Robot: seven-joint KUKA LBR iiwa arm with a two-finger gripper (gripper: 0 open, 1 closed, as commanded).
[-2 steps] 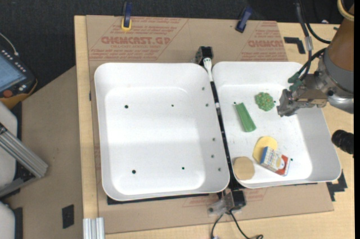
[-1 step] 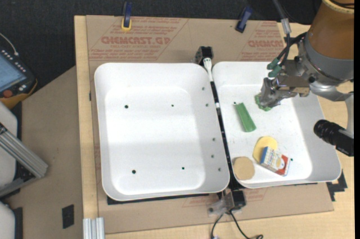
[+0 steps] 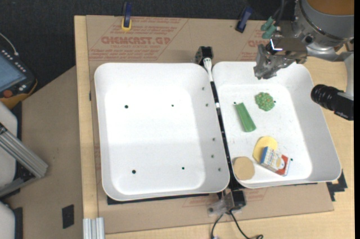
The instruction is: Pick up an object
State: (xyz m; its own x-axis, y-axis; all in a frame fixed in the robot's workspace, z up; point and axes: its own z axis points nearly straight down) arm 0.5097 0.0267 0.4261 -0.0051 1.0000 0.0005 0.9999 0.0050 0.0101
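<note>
The right bin (image 3: 315, 173) holds several small objects: a green broccoli-like piece (image 3: 264, 101), a green stick (image 3: 244, 117), a round tan disc (image 3: 243, 168), a yellow piece (image 3: 264, 148) and a small red, white and blue carton (image 3: 277, 162). My gripper (image 3: 264, 71) hangs over the far part of this bin, just above and beyond the broccoli piece, apart from it. Nothing shows between its fingertips.
The left bin (image 3: 107, 120) lies beside the right one, with a black clip (image 3: 203, 54) at the far end of their shared edge. Blue clamps (image 3: 126, 17) hold the cardboard base at the back. A black cylinder (image 3: 332, 98) juts in at the right.
</note>
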